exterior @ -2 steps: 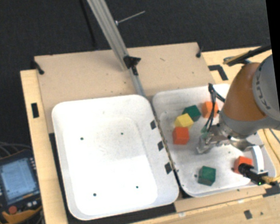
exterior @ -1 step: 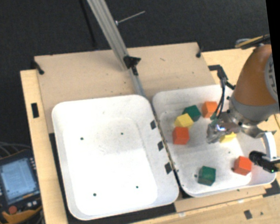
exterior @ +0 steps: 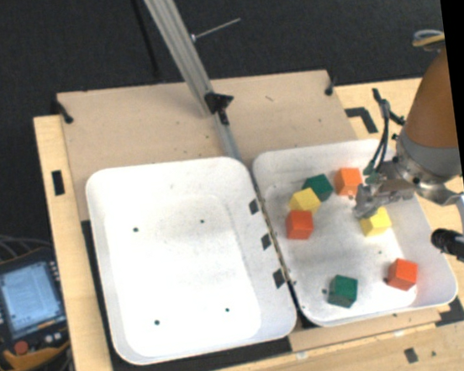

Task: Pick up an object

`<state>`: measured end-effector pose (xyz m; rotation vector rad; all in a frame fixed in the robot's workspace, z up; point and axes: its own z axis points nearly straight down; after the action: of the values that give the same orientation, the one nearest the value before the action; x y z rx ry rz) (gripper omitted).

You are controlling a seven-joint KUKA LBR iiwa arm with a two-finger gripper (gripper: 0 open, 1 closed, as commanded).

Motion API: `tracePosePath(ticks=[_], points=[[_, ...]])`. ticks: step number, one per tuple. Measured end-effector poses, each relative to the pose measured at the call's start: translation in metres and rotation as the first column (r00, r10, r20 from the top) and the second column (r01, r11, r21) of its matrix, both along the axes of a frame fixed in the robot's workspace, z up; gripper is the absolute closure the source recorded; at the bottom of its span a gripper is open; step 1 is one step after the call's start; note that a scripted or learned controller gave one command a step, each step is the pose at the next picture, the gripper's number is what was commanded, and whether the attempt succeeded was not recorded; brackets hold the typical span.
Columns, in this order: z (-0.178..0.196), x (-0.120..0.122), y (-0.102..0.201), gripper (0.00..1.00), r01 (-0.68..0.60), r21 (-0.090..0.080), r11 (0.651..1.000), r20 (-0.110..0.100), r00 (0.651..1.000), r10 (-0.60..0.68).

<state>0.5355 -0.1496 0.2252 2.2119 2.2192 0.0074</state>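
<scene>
Gripper: gripper [exterior: 371, 201] is hanging low in the right bin [exterior: 424, 295], in its right half, pointing toward the left. The fingers are too blurred and too small, so I cannot tell if they are spread or pressed together.
Contact: the tip is sitting just above the yellow cube by the gripper [exterior: 377, 221] and seems to be touching its upper edge; no cube is showing between the fingers.
Arm: the grey arm [exterior: 432, 158] is reaching in from the right edge, with the orange band [exterior: 435, 107] above the wrist, and dark cables are running along its left side.
Objects near the gripper: an orange cube [exterior: 348, 179] is lying just to the upper left of the tip, and a green cube [exterior: 319, 187] is lying beside that one.
Other objects: a second yellow cube [exterior: 304, 200] is touching the green cube, with a red-orange cube [exterior: 299, 224] just below it. Another green cube [exterior: 342, 290] and another orange-red cube [exterior: 402, 273] are resting near the front wall, well apart from each other.
Left bin: the left bin [exterior: 111, 264] is standing beside the right bin, their walls almost touching.
Surroundings: a metal rail [exterior: 185, 51] is crossing from the top toward the bins, and a handheld screen [exterior: 23, 301] is lying at the far left.
</scene>
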Motion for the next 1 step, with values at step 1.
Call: tracePosePath(ticks=[1], points=[[0.0224, 0.0013, -0.0010, 1.00, -0.002, 0.001, 1.000, -0.005, 1.000, 0.002]])
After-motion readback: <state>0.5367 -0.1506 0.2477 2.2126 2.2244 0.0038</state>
